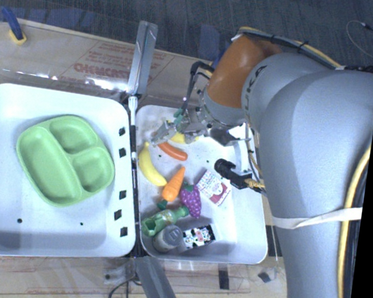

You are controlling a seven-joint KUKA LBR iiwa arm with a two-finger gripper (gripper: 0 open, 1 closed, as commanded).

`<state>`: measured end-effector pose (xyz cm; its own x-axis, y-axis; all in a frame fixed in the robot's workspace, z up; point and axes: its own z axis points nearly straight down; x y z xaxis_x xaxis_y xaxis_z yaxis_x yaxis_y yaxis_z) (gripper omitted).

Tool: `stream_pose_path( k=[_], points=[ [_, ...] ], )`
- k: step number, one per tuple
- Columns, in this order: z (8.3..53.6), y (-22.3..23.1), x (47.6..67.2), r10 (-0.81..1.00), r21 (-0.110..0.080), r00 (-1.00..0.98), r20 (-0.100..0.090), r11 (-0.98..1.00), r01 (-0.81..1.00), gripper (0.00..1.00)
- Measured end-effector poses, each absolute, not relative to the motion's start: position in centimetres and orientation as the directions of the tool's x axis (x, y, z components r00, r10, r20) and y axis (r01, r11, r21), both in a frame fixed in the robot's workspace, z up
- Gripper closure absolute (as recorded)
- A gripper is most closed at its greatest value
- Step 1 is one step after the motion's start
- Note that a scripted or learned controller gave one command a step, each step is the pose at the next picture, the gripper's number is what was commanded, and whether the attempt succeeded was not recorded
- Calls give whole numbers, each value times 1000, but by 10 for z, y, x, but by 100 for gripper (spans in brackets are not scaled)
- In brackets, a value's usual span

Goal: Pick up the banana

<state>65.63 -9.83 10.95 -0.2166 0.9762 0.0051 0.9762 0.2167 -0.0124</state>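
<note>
Banana lies against right bin's 9 o'clock wall, carrot crowding its 3 o'clock side. End effector at 12 o'clock; finger state indeterminable.

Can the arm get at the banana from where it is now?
Probably yes. The banana lies at the left side of the right bin, uncovered from above. The gripper hangs over the same bin, just up and right of it. A hot dog and carrot lie close, so room is tight.

Yellow banana, orange carrot, green plate, prob. purple grapes.
</note>
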Motion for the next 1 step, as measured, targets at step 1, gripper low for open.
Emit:
stream_pose_path(
  k=[1],
  points=[
    [114, -144, 657, 961, 1, -276, -1, 276, 961, 0]
  ],
)
